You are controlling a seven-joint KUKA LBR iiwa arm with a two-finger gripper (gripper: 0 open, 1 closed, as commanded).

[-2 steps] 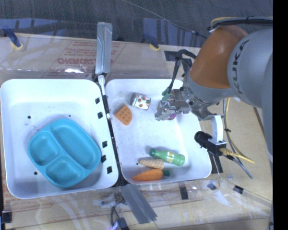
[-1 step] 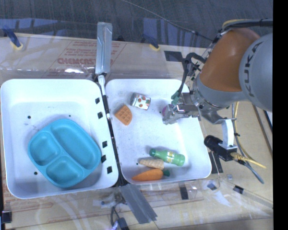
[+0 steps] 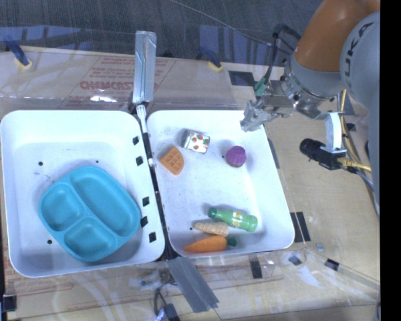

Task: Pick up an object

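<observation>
Purple ball point(image 3: 236, 156) lies near the right bin's point(image 3: 274, 199) far right corner, with a small box point(image 3: 196, 141), waffle point(image 3: 173, 160), green bottle point(image 3: 234, 219) and carrot point(image 3: 206, 245). Left bin point(image 3: 20, 139) holds a blue tray point(image 3: 90, 211). Gripper point(image 3: 252, 120) hovers over the far right rim, grasp state indiscernible.

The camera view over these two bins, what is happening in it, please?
The grey KUKA arm's two-finger gripper hangs over the far right corner of the right white bin, holding nothing visible. In that bin lie a purple round toy, an orange waffle piece and a green bottle. The left white bin holds a blue divided tray.
</observation>
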